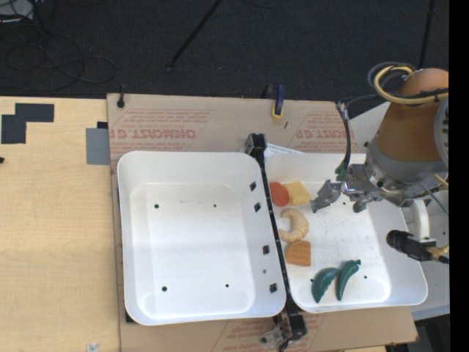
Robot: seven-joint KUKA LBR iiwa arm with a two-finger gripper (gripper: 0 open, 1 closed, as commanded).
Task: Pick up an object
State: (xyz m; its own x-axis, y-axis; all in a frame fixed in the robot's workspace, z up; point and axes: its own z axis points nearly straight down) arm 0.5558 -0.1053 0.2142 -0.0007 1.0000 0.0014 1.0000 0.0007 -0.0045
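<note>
fingers (327,195): spread apart, nothing between them, hovering over right bin (399,284)
closest targets: red piece (278,193) and yellow block (297,192), just left of fingers
progress: nothing picked yet, whole grab left

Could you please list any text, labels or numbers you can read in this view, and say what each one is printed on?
Red print on the cardboard sheet behind the left bin: upside down from here, too blurred to read with confidence.
Red print on the cardboard behind the right bin: likewise unreadable.
Red print on the cardboard's front edge: too small.
</note>
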